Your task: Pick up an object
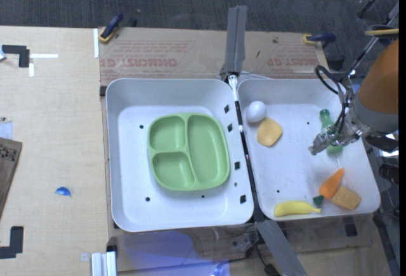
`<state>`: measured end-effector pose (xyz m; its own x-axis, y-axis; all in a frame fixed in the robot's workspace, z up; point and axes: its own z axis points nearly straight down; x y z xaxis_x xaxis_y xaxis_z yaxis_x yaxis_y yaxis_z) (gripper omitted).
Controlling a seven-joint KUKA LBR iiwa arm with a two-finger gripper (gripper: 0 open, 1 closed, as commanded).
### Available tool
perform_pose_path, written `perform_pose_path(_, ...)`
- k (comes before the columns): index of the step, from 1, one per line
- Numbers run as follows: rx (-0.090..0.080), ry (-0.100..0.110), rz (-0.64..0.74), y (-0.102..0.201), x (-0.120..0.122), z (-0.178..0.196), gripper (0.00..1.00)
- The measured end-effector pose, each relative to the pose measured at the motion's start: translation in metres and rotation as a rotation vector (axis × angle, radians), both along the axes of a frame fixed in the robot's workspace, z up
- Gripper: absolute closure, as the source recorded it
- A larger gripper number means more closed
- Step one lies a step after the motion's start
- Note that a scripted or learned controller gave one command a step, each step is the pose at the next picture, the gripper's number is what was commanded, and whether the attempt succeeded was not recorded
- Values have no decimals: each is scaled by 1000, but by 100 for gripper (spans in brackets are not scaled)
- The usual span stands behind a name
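Bright, even overhead light fills the scene, and the two shallow white plastic bins (120, 141) look nearly washed out. Shadows are soft and short, the clearest lying under the green three-compartment plastic tray (189, 151). A bluish-violet glow tints the bench's lower edge (158, 249). Focus is fair, though small objects look slightly soft and grainy.

- Two white bins: the left bin (120, 160) and the right bin (298, 100).
- One green divided plate (189, 151), with three compartments, in the left bin.
- One white ball (255, 111).
- One yellow-orange chunk (269, 132).
- One green bottle (327, 131).
- One carrot (331, 183).
- One orange wedge (346, 198).
- One banana (295, 209).
- Two blue-and-yellow clamps: one (111, 26) and the other (319, 39).
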<state>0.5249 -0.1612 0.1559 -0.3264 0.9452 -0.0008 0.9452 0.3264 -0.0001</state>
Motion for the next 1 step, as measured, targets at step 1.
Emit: perform_pose_path(1, -1, -1, 15, 22, 42, 29, 100)
